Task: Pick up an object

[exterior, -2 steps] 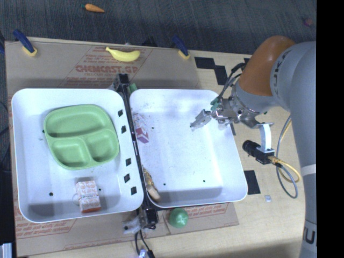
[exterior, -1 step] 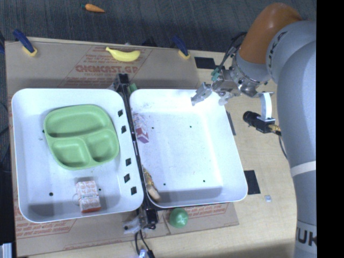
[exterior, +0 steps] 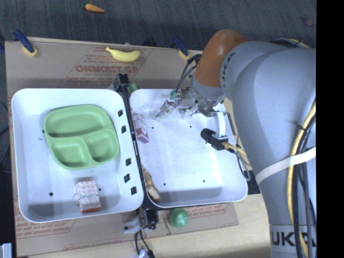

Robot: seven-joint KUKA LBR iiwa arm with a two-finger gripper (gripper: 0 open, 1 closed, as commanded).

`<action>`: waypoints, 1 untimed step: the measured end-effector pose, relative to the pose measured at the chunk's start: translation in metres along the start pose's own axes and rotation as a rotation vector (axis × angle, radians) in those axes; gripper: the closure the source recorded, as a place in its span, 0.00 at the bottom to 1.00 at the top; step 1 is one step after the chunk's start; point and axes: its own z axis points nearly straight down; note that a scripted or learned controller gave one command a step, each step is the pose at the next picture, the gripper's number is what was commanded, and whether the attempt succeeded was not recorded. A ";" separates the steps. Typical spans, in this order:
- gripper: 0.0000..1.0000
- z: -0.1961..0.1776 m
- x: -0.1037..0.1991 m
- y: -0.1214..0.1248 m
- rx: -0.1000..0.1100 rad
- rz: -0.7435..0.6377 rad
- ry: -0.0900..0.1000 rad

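The small red-and-white carton (exterior: 141, 129) lies in the right bin (exterior: 183, 192), below-left of the claw (exterior: 171, 105), apart from it. Whether the claw is apart or together, can't tell. Further left: the green tray (exterior: 80, 136).

Green tray (exterior: 80, 135); yellow banana (exterior: 123, 53); white bins (exterior: 32, 104); green ball (exterior: 178, 217).

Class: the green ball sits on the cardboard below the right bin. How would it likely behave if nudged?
The green ball looks round and smooth, so it would probably roll. It lies on flat cardboard outside the bin, so little might stop it.
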 end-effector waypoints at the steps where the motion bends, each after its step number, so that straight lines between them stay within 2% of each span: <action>1: 1.00 -0.012 0.000 0.001 -0.002 -0.003 -0.001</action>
